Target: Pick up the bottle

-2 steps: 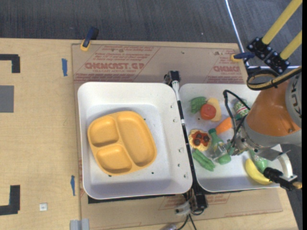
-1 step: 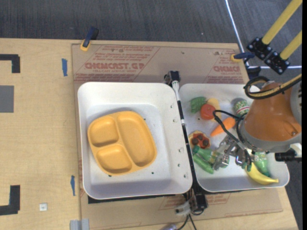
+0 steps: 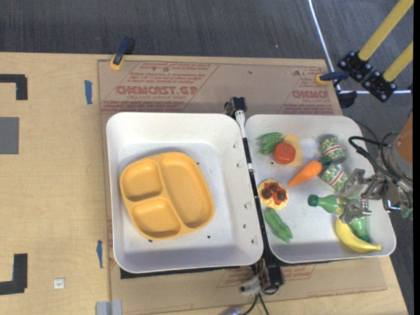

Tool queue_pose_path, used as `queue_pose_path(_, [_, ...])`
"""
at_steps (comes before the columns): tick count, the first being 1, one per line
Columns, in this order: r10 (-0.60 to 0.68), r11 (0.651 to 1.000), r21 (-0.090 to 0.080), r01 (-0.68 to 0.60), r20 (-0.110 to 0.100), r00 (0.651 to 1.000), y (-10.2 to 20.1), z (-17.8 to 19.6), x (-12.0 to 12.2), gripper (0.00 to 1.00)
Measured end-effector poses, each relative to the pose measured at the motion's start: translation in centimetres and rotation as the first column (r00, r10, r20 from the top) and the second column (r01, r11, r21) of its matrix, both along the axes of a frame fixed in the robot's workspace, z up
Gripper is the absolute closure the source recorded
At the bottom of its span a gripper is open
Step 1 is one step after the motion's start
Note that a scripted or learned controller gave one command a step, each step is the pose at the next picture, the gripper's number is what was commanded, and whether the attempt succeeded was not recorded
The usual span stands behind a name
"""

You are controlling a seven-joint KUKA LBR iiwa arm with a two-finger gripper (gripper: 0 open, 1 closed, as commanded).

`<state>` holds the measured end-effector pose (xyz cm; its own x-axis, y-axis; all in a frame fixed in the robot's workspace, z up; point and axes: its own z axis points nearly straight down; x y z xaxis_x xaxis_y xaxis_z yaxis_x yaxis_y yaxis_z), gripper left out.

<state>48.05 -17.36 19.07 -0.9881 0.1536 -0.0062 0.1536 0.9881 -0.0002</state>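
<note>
You'll find the green bottle [image 3: 326, 203] lying on its side near the right bin's [image 3: 308, 251] right edge, above the banana [image 3: 355, 237]. The gripper [image 3: 357, 195] sits over the bottle's right end; whether it grips, I cannot tell.

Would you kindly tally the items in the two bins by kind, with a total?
Divided yellow plate: 1
Bottle: 1
Cans: 2
Toy foods: 6 (tomato, carrot, banana, pea pod, pizza, leafy green)
Total: 10

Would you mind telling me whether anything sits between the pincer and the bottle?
Nothing visible does. The pincer hangs right over the bottle lying in the right bin; the banana lies just beside them.
</note>
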Motion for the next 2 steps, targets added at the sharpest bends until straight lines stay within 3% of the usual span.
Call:
queue_pose_path(1, [0.038,0.999,0.002,-0.038,-0.002,0.999,2.1,-9.8,0.0,1.0])
queue_pose_path(2, [0.239,0.971,-0.004,-0.239,0.003,0.971,5.3,-10.0,1.1,1.0])
